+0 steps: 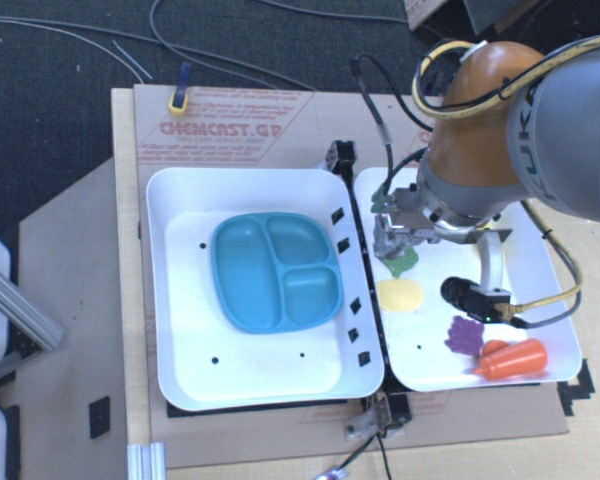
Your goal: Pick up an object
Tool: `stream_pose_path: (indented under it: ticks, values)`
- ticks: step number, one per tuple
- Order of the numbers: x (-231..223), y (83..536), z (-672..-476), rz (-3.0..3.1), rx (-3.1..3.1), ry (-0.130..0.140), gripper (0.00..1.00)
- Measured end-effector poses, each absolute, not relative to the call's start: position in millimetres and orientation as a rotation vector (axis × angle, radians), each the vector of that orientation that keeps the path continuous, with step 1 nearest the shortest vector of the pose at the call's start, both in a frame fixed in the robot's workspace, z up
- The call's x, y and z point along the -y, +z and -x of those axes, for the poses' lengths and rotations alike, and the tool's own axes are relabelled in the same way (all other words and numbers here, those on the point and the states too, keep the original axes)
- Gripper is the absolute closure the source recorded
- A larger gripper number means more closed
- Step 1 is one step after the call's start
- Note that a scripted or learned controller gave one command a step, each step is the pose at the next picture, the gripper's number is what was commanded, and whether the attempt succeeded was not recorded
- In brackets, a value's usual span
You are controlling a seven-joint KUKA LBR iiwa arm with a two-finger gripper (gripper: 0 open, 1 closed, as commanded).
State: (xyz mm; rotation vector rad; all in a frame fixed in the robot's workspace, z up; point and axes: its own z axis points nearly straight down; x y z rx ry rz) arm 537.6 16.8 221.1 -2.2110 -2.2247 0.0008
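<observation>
My gripper (393, 240) hangs low over the left side of the right bin (540, 268), under the grey wrist with its orange band. A small green object (402, 262) lies directly beneath the gripper tip, partly covered by it; I cannot tell whether they touch. Just in front of it rests a pale yellow lemon-like piece (401, 294). A purple lump (465, 336) and an orange carrot (512, 359) lie near the bin's front right corner.
The left bin (170, 268) holds a blue divided plate (276, 270). A ridge with black clips (355, 268) separates the two bins. Cardboard (230, 123) lies under the bins, and cables trail across the dark floor behind.
</observation>
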Motion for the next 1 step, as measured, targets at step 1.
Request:
stream_pose_path:
  ticks: [1]
  values:
    - [-75.2, 232.2, -543.0, 2.213, 2.229, -0.005, 1.0]
